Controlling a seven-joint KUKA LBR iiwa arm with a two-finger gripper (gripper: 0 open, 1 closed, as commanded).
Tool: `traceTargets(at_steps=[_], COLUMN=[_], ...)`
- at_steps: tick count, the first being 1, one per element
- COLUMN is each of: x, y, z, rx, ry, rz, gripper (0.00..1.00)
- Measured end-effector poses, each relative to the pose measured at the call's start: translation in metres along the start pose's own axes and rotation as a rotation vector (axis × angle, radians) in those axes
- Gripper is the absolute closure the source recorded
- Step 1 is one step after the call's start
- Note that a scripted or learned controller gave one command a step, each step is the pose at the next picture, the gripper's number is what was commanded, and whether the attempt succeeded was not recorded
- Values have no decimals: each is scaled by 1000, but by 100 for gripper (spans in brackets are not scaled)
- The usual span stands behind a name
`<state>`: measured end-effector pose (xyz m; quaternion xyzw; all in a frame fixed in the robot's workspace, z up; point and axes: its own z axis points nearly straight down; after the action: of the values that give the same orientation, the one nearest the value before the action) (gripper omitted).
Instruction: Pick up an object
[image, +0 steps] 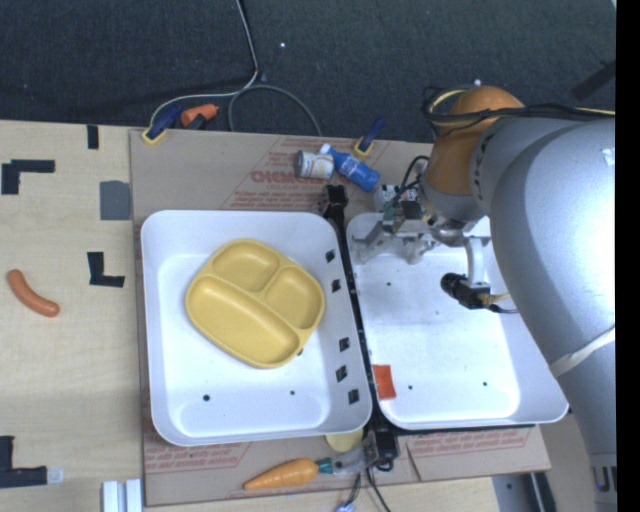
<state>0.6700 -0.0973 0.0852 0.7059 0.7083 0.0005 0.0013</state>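
Observation:
A yellow divided plate (257, 300) lies in the left white bin (170, 400), a little above its middle. A small orange piece (383, 380) rests near the left wall of the right bin (500, 400). My gripper (400, 235) hangs over the far left corner of the right bin, under the orange-banded wrist (470, 130). The grey arm covers the right side of that bin. Nothing shows in the gripper's grasp.
A toy carrot (285, 473) lies on the cardboard in front of the bins. Out on the wooden bench at far left is a small sausage (32, 293). A white and blue bottle (340, 165) rests behind the bins, near a clamp (180, 118) and a cable.

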Motion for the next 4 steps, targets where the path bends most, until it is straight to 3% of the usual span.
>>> traceTargets(at_steps=[1, 2, 3, 4], x=[-136, -97, -34, 3], y=[-13, -67, -37, 0], z=[-41, 0, -1, 0], rx=[0, -4, -3, 0], ry=[-7, -4, -2, 0], rz=[13, 3, -2, -1], gripper=[0, 0, 0, 0])
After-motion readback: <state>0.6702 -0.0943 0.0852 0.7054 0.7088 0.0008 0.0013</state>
